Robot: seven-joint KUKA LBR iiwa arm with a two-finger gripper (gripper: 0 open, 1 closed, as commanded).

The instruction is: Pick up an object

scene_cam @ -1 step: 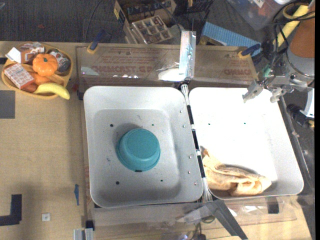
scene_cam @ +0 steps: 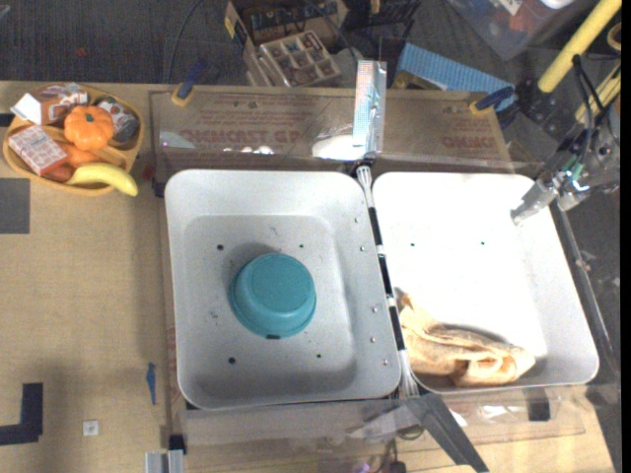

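In the left bin (scene_cam: 197, 215), 1 round, smooth teal bowl (scene_cam: 274, 295).

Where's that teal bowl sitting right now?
The teal bowl sits upside down near the middle of the left bin, far from the end effector at the right bin's upper-right edge.

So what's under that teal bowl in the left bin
The teal bowl sits upside down on the left bin floor, with speckled white floor around it. Whatever lies beneath it is covered, so I can't tell.
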